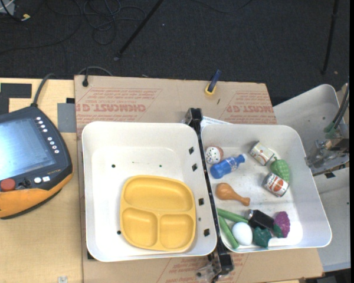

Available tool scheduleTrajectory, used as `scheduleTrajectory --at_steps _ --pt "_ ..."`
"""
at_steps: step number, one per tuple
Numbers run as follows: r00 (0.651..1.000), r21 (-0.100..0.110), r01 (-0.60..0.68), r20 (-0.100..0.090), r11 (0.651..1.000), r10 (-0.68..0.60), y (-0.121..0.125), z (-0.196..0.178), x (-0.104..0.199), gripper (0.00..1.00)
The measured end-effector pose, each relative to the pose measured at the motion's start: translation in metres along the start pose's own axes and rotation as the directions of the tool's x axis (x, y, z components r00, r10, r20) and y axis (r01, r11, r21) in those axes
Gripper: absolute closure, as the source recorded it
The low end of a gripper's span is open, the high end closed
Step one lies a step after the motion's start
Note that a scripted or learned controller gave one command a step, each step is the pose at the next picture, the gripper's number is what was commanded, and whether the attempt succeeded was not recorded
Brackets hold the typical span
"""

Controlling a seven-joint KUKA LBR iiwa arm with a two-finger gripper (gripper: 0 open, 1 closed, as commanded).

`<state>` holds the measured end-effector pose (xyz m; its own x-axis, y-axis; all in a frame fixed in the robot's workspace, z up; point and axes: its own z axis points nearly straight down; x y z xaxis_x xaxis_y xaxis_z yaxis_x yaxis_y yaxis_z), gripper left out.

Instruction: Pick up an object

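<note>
The right bin (307,158) holds several small objects. A white dotted ball (213,154) lies beside a blue bottle (226,165) near the bin's left wall. A small tin (262,153), a green piece (280,170) and a red-labelled can (276,184) lie towards the right. A brown drumstick (231,193) lies in the middle. At the front sit green stalks (229,219), a white egg (242,233), a black piece (261,219), purple grapes (281,223) and a dark green piece (261,237).
A yellow divided plate (158,212) lies in the left bin (106,152). A teach pendant (23,158) rests on the bench at far left. A blue and yellow clamp (212,82) sits on the cardboard (147,102) behind the bins. Metal hardware (327,152) stands right of the right bin.
</note>
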<state>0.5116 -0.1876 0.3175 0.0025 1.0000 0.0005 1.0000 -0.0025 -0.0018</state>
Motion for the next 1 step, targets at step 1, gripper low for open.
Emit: scheduleTrajectory --at_steps 1 --pt "1.0 -0.016 0.009 0.002 1.0 -0.009 0.0372 -0.1296 0.0518 1.0"
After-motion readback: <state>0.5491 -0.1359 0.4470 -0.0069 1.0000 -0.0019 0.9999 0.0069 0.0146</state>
